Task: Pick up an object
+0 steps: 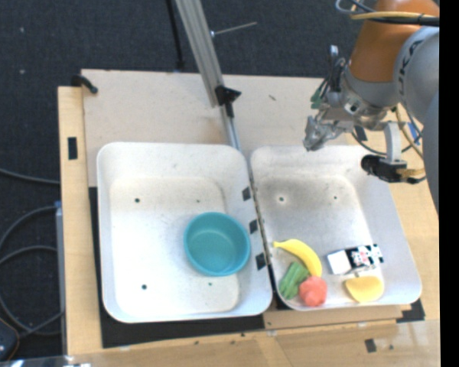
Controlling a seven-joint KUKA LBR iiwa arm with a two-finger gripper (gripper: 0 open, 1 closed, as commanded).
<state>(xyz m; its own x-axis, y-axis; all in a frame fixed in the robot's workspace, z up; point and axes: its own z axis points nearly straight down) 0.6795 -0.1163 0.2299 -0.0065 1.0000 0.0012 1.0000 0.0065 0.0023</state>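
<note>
Objects crowd the lower edge of the right bin; your end effector hangs over its upper rim.
You have a banana, green piece, red fruit, yellow piece and small box there; bare floor lies above them. A teal bowl sits lower right in the left bin.

You get bright, even overhead light with the white bins near washed out and their rims faintly glaring. Shadows around the bins stay soft and short. Beyond them the dark floor reads grainy, and overall sharpness is modest.
</note>
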